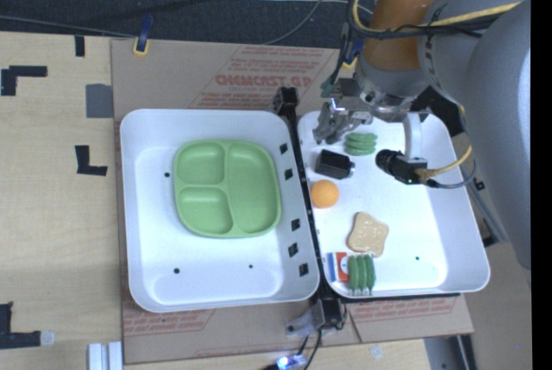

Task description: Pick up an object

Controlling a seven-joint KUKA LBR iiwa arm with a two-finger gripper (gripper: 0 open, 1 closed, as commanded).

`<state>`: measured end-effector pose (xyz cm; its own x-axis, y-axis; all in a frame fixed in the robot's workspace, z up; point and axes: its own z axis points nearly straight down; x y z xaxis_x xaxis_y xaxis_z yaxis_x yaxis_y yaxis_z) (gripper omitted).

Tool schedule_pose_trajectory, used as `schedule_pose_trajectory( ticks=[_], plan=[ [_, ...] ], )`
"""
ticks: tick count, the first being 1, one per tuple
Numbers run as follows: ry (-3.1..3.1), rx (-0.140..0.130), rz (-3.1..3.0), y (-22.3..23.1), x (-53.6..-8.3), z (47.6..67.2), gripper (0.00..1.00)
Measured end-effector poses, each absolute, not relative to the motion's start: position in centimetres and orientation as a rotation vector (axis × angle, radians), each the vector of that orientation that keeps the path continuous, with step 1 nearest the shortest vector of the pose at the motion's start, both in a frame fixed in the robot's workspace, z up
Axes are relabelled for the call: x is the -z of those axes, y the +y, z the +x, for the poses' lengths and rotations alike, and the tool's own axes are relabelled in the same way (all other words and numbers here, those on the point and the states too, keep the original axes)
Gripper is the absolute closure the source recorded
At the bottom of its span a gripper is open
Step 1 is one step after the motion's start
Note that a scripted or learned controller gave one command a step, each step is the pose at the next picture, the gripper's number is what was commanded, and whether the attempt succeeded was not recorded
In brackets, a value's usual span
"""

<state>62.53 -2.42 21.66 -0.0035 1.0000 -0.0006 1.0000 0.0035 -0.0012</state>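
Hovering metal fingers [329, 128], ridged green object [360, 141], matte black block [333, 163]

Even, fairly bright overhead light; the white bins [142, 187] glare slightly and wash out. Soft, short shadows sit under the green tray [228, 188]. The whole picture is a bit soft and grainy, with the big grey arm [509, 101] blurred up close.

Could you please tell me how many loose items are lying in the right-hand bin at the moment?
5: a green piece and a black block near the gripper, an orange ball, toast, and a green bundle. The arm may hide more.
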Motion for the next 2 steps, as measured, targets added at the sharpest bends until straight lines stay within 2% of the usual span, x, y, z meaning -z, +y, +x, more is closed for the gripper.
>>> schedule_pose_trajectory(
  ticks=[1,2],
  plan=[
    [-2.228,0.001,-2.214,2.9,-22.8,63.6,1.0],
    [-2.227,-0.001,-2.215,8.6,-21.7,64.9,1.0]
  ],
)
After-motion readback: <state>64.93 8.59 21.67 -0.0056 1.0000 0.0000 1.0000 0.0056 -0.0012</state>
